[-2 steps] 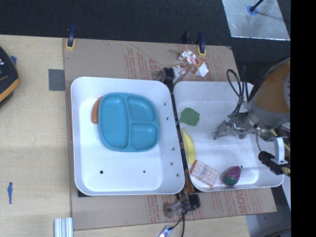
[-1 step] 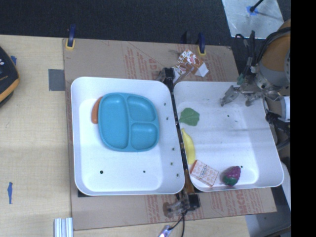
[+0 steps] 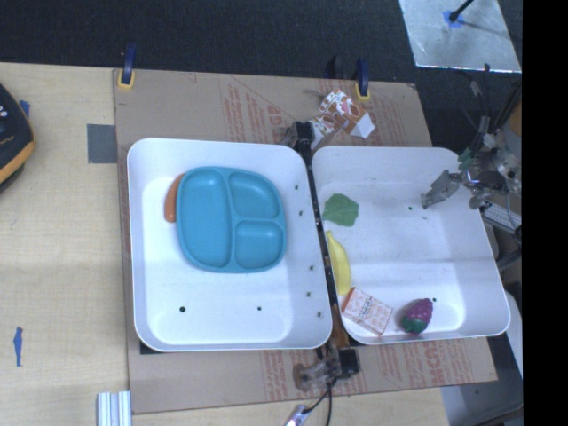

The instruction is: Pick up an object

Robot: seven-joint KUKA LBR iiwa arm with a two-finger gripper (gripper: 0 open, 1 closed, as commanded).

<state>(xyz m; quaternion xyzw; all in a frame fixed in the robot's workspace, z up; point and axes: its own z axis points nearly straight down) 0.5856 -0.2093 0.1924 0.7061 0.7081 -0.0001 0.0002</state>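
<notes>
- The tool (image 3: 441, 187) sits at the right side of the right bin (image 3: 444, 247), near that bin's far right corner, low over the white floor; whether it is apart or together I cannot tell, and nothing shows clamped in it
- The things to pick lie well apart from the tool, along the bin's left and near sides: a green leaf-shaped piece (image 3: 341, 209) near the left wall; a yellow banana (image 3: 338, 261) just below it, lying along the left wall; a small printed box (image 3: 366, 311) in the near left corner, touching or just beside the banana's lower end; a dark red and green fruit (image 3: 416, 316) just right of the box, by the near wall
- The bin floor between the tool and these things is bare white
- The left bin (image 3: 151, 264) carries a blue divided plate (image 3: 232, 219); an orange thing (image 3: 170, 199) peeks out from under the plate's left edge
- On the bench (image 3: 53, 264) beyond the bins, a crumpled wrapper (image 3: 342, 114) lies by the far junction; a black and yellow device (image 3: 12, 140) is at the left edge; cardboard (image 3: 222, 105) underlies both bins
</notes>
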